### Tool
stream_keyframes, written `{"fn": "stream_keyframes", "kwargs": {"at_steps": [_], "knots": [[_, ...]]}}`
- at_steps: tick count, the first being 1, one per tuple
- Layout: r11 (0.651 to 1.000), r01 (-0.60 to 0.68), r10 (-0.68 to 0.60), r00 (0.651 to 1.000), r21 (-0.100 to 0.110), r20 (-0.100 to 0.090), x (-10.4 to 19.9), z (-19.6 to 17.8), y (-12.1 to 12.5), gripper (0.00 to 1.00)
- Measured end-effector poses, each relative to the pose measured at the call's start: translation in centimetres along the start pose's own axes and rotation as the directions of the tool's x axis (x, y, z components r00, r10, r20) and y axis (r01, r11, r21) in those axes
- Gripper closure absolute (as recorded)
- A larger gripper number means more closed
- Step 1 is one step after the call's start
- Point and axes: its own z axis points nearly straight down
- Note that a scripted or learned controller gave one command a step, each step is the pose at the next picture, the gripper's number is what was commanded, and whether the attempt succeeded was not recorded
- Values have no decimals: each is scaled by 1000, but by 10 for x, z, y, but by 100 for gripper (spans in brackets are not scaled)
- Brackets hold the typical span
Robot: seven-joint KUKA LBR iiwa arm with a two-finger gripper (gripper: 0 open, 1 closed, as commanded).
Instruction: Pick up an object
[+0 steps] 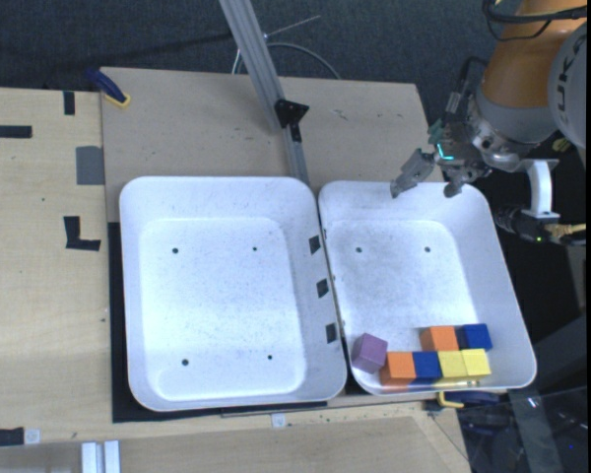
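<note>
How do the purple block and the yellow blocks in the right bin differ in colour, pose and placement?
The purple block lies turned at an angle, while the yellow blocks sit square in a row. The purple block stands slightly apart at the left end of the cluster, whereas the yellow blocks are packed against orange and blue blocks. One is purple and single; the yellow ones are a pair. All lie along the near wall of the right bin, far from the pincer.

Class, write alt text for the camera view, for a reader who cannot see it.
The arm's hand hovers, fingers spread, above the far rim of the right bin. Colored blocks and a purple block cluster at that bin's near edge, beside the left bin.
</note>
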Motion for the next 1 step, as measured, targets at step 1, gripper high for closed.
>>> {"fn": "stream_keyframes", "kwargs": {"at_steps": [1], "knots": [[1000, -4, 4, 1000, -4, 4, -61, -25, 24, 0]]}}
